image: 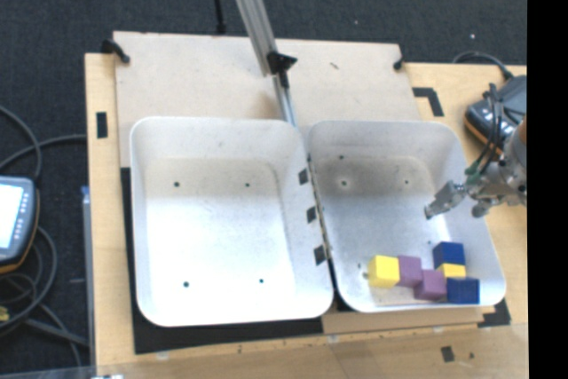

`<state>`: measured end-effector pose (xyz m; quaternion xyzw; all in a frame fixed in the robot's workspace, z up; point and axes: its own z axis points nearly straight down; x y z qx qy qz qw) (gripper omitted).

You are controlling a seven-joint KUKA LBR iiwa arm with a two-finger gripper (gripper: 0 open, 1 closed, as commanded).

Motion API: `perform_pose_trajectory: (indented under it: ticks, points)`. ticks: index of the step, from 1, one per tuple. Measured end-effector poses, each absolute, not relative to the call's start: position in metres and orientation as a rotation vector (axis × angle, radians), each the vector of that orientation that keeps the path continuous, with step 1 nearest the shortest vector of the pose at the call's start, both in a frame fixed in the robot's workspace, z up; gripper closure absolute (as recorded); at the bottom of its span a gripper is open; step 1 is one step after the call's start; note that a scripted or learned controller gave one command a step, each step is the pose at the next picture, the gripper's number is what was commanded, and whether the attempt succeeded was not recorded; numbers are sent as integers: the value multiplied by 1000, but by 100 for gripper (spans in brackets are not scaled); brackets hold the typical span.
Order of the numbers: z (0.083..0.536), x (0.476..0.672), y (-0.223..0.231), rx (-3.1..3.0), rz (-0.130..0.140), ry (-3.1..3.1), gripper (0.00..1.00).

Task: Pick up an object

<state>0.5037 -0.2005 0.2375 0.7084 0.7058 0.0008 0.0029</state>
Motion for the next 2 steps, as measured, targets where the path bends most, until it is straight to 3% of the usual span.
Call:
perform_pose_trajectory:
  ticks: [1, 2]
  points:
    - [116, 555, -186, 2220, -4, 2228, 0]
    - [121, 556, -187, 2219, 1, 2221, 0]
